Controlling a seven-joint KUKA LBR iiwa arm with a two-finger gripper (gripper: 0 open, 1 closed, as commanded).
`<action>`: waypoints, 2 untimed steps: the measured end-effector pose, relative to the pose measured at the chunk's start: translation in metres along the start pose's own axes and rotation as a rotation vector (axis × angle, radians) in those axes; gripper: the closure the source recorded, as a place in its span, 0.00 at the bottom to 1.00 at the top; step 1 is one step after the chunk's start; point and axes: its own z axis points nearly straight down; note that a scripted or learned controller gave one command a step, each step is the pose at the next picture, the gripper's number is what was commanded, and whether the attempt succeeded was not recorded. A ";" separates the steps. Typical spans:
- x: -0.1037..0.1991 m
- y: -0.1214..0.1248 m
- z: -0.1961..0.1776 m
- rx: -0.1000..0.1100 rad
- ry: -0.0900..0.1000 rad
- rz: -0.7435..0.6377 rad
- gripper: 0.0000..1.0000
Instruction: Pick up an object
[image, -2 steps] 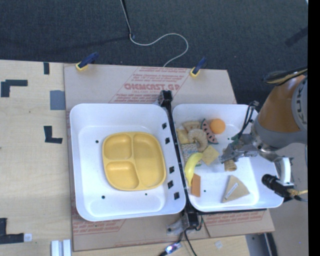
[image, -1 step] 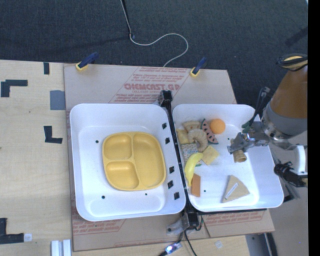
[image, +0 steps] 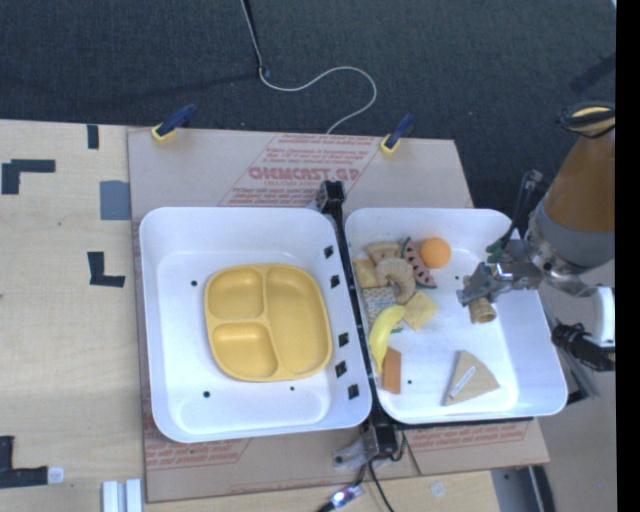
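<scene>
Arm (image: 585, 200) was cut off at the frame's right edge, only the orange band and grey wrist showing. Gripper (image: 478, 296) hung over the right bin (image: 530, 400), near its right wall; fingers too dark and small to read, so their spread could not be told. A small tan piece (image: 484, 313) sat just below the gripper; contact unclear.

Food pile along the right bin's left wall overlapped: banana (image: 383, 332), orange ball (image: 434, 252), orange block (image: 392, 370), pale pieces hard to separate. Tan wedge (image: 468, 378) lay apart, toward the bin's front. Yellow divided plate (image: 268, 322) sat in the left bin (image: 165, 300)
</scene>
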 end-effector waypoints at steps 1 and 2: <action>0.052 0.005 -0.009 0.000 0.002 -0.005 1.00; 0.106 0.004 -0.008 0.002 0.002 -0.005 1.00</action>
